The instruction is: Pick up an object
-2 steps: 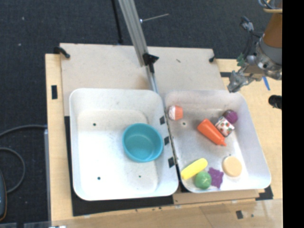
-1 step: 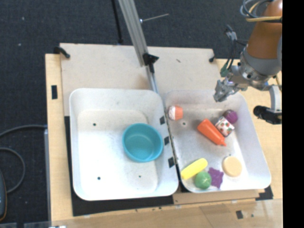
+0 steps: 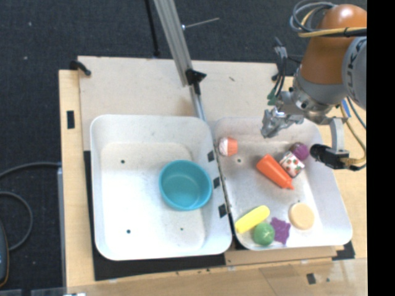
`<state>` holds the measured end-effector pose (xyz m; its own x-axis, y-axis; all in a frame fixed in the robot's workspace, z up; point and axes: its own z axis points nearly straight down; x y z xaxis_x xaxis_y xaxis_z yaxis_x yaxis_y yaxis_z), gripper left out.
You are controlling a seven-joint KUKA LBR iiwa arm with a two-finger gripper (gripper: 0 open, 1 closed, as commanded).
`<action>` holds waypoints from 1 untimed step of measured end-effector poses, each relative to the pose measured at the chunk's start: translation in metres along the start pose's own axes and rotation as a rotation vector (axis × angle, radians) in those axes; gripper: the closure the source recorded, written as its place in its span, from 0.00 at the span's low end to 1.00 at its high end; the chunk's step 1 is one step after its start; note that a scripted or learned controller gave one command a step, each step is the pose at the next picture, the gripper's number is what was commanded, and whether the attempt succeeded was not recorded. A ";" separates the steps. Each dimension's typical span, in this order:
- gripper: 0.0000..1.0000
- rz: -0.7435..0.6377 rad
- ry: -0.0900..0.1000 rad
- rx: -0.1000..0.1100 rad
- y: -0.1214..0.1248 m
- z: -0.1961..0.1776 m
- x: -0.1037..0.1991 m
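My gripper (image 3: 271,128) hangs over the back edge of the right bin (image 3: 327,190), with nothing visible between its fingers. In that bin lie an orange carrot (image 3: 274,171), a red-and-white dotted cube (image 3: 292,164), a small purple piece (image 3: 300,150) and an orange-and-white ball (image 3: 228,145) near the left wall. Toward the front sit a yellow banana-like piece (image 3: 252,218), a green ball (image 3: 263,234), a purple grape cluster (image 3: 281,229) and a tan round disc (image 3: 302,216). The carrot lies below the gripper, apart from it.
The left bin (image 3: 123,227) holds a blue bowl (image 3: 184,184). A slanted metal post (image 3: 176,42) rises behind the bins, ending in a black clamp near the divide between them. The bench edge runs close in front of both bins.
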<state>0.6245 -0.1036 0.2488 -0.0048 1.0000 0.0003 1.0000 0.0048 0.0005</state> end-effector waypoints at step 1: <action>1.00 -0.002 0.001 0.000 -0.013 -0.007 0.047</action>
<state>0.6116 -0.0569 0.2558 -0.0070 1.0000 0.0018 1.0000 0.0070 0.0009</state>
